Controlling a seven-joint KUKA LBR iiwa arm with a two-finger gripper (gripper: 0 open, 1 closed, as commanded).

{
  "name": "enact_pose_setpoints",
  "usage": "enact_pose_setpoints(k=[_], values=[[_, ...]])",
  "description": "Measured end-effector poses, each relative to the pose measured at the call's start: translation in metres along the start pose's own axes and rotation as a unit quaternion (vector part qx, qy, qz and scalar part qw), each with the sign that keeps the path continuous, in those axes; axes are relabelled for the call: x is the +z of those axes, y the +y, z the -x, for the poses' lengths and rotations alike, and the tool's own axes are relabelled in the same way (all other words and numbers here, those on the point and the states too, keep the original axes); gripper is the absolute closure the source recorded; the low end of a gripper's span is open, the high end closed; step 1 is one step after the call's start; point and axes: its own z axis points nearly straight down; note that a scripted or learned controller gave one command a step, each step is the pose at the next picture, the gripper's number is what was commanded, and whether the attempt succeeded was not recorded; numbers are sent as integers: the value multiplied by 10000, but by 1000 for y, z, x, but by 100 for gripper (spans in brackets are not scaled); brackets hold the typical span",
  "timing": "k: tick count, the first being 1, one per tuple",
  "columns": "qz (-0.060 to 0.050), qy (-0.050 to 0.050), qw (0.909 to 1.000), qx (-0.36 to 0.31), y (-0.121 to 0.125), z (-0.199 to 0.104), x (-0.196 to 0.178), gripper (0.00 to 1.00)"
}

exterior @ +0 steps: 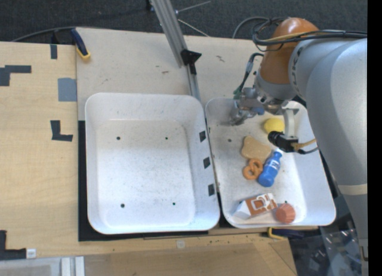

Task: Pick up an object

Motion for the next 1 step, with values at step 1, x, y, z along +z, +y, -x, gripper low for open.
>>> enact_pose_setpoints(k=[1], values=[[38, 6, 10000, 16, -2, 4, -62, 100]])
